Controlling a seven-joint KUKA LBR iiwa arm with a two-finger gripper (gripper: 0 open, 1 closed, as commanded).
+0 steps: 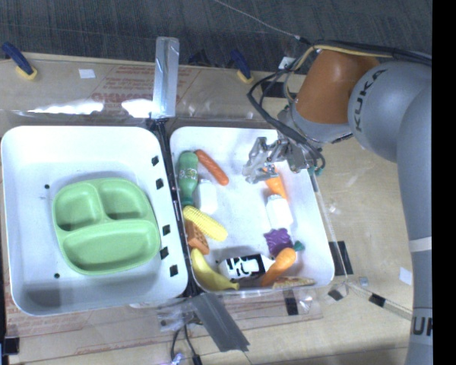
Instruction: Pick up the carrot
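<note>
- I see the claw [267, 160] down inside the right bin [319, 204], near its far right corner, with the grey arm [395, 105] reaching in from the right.
- Just under the claw lies a small carrot [277, 186], its orange body pointing toward the near side; the metal fingers sit right at its far end, touching or almost touching it.
- I cannot tell whether the claw is open or closed from this slant (the fingers blur into a bright metal cluster), and I cannot say the carrot is between them.
- A second carrot [283, 264], bigger and with a green top, rests at the near right of the same bin, beside a purple toy [278, 241].
- A white bottle-like item [279, 211] lies between the small carrot and the purple toy.
- Along the left wall of the right bin I make out a green bottle [188, 175], a corn cob [204, 222] and a banana [210, 274] at the near edge.
- An orange-red sausage-shaped piece [212, 167] lies slanted just right of the green bottle.
- A dark packet with white print [243, 265] sits between the banana and the bigger carrot.
- The left bin [15, 204] holds a green divided plate [105, 224], well apart from the claw.
- Both bins sit side by side on the worktop [365, 196].
</note>
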